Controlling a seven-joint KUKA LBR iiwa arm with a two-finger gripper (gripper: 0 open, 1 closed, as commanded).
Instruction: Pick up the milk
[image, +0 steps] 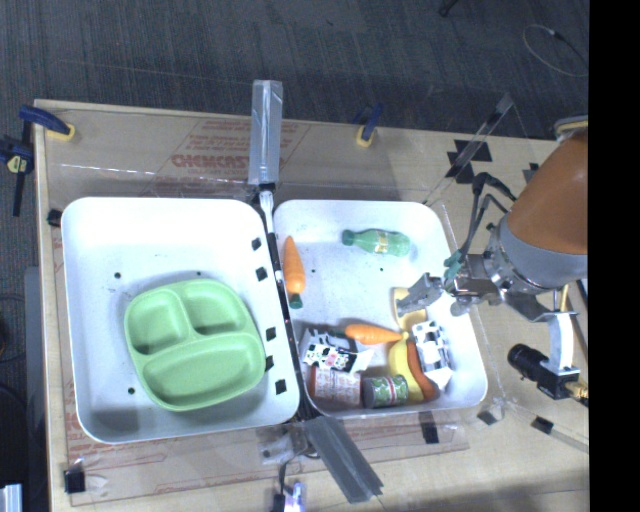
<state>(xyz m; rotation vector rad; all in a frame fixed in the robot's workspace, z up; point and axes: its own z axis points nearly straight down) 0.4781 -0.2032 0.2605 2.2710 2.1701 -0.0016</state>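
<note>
Gripper (418, 294) hung over the right bin (330, 215), near its right wall.

Whether it was open or closed could not be told, and nothing showed held in it. The milk (430, 346), a small white carton with dark print, lay just below the gripper beside a banana (400, 357). A carrot (372, 333) lay left of the milk, a green bottle (377, 241) well above it. The green plate (196, 343) sat in the left bin (90, 230).
</note>
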